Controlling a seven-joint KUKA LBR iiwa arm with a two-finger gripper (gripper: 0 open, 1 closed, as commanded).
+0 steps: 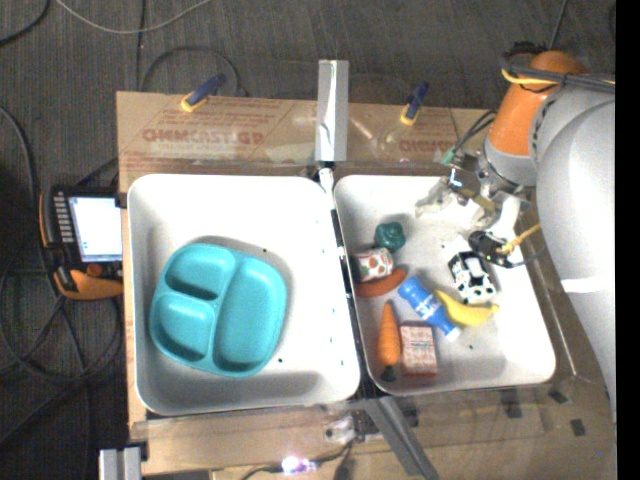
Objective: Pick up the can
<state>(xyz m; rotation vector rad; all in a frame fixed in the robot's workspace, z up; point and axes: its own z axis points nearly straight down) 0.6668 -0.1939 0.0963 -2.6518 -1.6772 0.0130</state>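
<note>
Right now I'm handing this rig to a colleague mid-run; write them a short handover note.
Gripper: hovering over the right bin's upper right corner, holding nothing visible.
Can: lying at the right bin's left wall, touching a sausage-like piece, with a carrot below it.
Done: no pick yet.
Left: cross to the can, grasp, lift.

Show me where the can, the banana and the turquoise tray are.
can (374,264), camera view, its patterned side.
banana (466,313), camera view, middle of its curve.
turquoise tray (219,307), camera view, the divider between compartments.
</note>
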